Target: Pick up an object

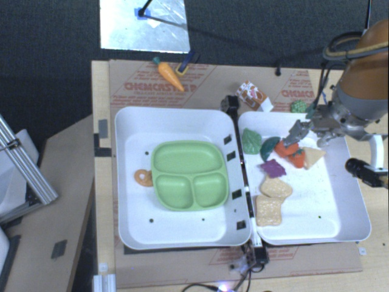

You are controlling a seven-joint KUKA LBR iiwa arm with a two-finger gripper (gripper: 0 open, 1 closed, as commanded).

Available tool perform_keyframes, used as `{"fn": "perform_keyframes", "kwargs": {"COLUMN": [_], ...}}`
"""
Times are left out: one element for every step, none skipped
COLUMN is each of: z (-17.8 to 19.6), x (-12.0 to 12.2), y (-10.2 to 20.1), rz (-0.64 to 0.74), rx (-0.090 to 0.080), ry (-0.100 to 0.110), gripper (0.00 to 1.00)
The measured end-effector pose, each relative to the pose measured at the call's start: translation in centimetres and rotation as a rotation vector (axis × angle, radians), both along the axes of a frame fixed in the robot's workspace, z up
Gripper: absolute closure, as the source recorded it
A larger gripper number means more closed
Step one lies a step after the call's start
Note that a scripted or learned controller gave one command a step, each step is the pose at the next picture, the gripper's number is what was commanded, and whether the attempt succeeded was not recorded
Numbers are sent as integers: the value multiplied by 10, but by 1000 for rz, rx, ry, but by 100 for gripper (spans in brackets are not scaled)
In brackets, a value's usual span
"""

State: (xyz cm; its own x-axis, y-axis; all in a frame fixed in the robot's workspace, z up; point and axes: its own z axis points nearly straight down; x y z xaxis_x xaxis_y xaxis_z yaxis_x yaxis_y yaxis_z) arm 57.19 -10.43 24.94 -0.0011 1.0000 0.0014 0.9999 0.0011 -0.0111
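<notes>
1. The gripper point(296, 132) stood low over the right bin point(349, 215), at its far side, and the arm point(364, 72) reached in from the right.
2. Its fingers pointed down and left toward a red-orange toy point(290, 152), which lay between a green leaf point(251, 141) and a pale wedge point(314, 157). This toy seemed to be the thing to pick.
3. I could not tell how the fingers stood; they were too blurred and dark against the toys.
4. To do the step well, the gripper should come straight down on the middle of the toy, so that one finger goes on each side and not on top.
5. The neighbours were very close: a teal piece point(269, 146) touched the toy on the left, and a purple piece point(274, 168) lay just below. A finger could push them or catch two things together.
6. The lift should be slow and straight up, because the toy looked small and rounded and may slip out.
</notes>
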Motion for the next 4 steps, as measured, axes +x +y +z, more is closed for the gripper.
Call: {"fn": "perform_keyframes", "kwargs": {"z": [7,-55,-106,-158], "x": [2,2,13,13], "y": [0,4,6,7], "rz": [2,0,0,0], "rx": [-2,-1,-1,-1], "ry": [-13,-9,-10,-9], "gripper": [0,0,0,0]}}
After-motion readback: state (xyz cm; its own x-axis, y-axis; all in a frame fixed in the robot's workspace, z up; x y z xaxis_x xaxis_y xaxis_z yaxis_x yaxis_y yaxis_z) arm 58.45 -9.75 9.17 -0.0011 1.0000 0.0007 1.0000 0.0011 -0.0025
